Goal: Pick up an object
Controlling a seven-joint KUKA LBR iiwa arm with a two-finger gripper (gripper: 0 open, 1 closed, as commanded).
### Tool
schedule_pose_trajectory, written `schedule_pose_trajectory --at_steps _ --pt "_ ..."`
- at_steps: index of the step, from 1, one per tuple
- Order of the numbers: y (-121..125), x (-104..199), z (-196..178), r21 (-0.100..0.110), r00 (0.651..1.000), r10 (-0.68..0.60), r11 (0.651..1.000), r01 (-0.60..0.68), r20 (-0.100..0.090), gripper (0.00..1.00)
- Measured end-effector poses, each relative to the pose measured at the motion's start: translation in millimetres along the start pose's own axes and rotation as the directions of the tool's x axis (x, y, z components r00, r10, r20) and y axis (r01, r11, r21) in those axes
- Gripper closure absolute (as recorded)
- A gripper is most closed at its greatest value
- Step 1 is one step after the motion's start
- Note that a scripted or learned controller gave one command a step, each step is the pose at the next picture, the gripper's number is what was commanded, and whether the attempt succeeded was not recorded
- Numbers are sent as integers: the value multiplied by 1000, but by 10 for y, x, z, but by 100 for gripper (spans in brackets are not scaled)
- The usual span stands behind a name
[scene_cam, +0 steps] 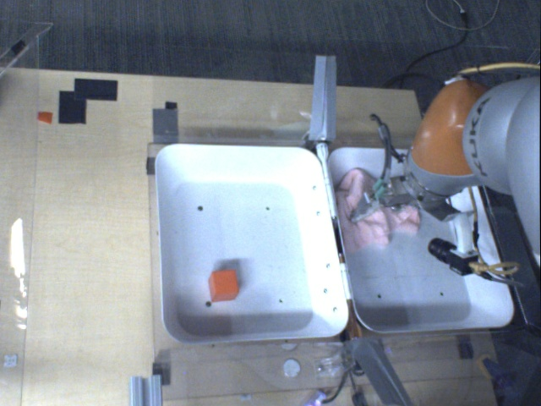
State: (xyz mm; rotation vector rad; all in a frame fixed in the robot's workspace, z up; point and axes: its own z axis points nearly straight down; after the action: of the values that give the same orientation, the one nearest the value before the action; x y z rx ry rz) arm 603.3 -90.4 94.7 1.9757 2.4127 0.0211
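Note:
A crumpled pink soft object (362, 227) lies in the upper left part of the right bin (439, 311). My gripper (374, 200) is down on top of it, pressed into its middle, with the grey arm and its orange band reaching in from the right. A small orange cube (224, 285) rests in the lower left part of the left bin (254, 176), far from the gripper.
A grey metal post (324, 100) stands behind the gap between the two bins. Black cables (461, 259) hang from the wrist over the right bin's right side. Black markers (84, 98) and a tiny orange tag (45, 117) sit on the wooden bench at far left.

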Motion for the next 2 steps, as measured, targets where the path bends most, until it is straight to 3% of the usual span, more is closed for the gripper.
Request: schedule_pose_trajectory --at_steps 1,2 --pt "36 15 -129 -8 1000 -2 1000 2 -1 100" --pt "132 296 -914 18 987 159 987 -159 -4 100"
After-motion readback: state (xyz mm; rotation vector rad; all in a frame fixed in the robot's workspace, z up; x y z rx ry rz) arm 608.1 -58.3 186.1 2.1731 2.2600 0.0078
